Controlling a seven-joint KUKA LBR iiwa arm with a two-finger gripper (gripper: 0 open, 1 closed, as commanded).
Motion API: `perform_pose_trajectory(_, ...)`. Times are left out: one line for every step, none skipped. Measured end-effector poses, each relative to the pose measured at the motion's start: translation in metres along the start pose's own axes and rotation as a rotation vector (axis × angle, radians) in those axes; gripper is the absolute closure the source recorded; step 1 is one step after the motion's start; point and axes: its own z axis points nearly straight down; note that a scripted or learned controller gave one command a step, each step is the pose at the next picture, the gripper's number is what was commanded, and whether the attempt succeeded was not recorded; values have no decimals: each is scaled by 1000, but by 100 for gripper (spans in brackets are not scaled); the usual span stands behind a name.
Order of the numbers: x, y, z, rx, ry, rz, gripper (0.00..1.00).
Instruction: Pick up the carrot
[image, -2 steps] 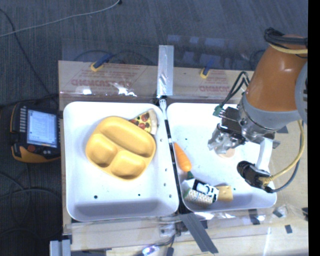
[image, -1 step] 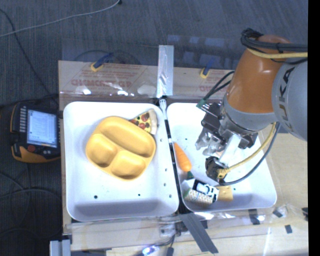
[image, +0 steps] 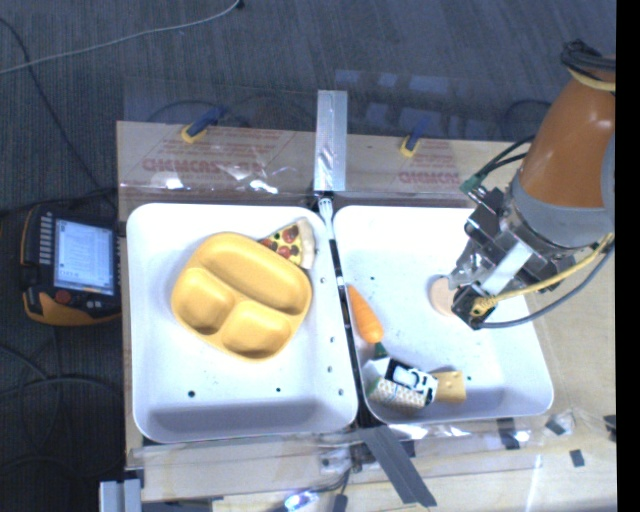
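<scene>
Because the carrot (image: 365, 318) looks light, stiff and smooth, its middle seems the best hold. Right of the carrot hangs the gripper (image: 468, 272), its state unclear.

One fixed camera above the bench (image: 585, 395) looks down slantwise on both bins (image: 200, 400)

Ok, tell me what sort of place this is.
Probably a robotics lab: a robot arm over two white bins, a carrot lying in one, and a control pendant on the carpet beside them.
</scene>
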Motion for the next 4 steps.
perform_pose_trajectory(56, -19, -1, 0, 0, 148, 100)
perform_pose_trajectory(-29, 109, 23, 1, 0, 347, 100)
perform_pose_trajectory(24, 52, 36, 2, 0, 273, 100)
perform_pose_trajectory(24, 52, 36, 1, 0, 274, 0)
